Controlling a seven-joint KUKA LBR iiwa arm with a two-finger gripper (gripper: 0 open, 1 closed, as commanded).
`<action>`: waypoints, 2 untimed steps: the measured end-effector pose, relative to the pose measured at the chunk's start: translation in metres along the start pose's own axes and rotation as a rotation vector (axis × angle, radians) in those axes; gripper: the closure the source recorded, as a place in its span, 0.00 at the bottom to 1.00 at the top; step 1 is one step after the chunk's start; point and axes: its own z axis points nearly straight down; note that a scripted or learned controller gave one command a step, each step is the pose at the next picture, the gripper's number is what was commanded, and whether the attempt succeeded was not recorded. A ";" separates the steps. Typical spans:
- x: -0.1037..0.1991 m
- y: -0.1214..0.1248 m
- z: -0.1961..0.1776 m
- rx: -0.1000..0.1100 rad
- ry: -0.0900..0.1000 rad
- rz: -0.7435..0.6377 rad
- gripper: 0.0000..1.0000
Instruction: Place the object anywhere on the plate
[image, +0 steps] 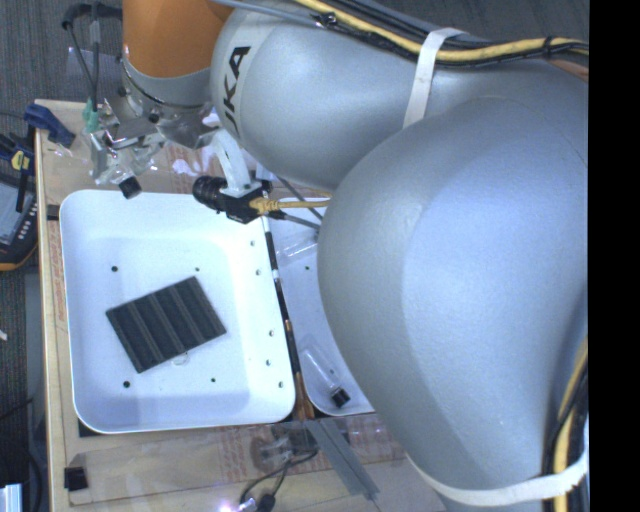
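A dark grey ribbed rectangular plate (165, 322) lies flat in the left white bin (85, 260), a little left of its middle. My gripper (120, 160) hangs at the top left, over the far rim of that bin and well away from the plate. Metal parts and a small black tip crowd around it, and I cannot make out anything held there. A small clear item with a black end (330, 385) lies in the visible strip of the right bin (305, 300).
The grey arm with its orange band (165, 40) covers most of the right bin and the whole right side. A black connector with a cable (225, 197) hangs over the divide between the bins. Clutter sits beyond the bench's left edge (15, 220).
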 end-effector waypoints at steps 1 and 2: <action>-0.029 -0.105 -0.002 0.001 -0.001 -0.296 1.00; 0.006 -0.048 0.056 0.002 -0.002 -0.270 1.00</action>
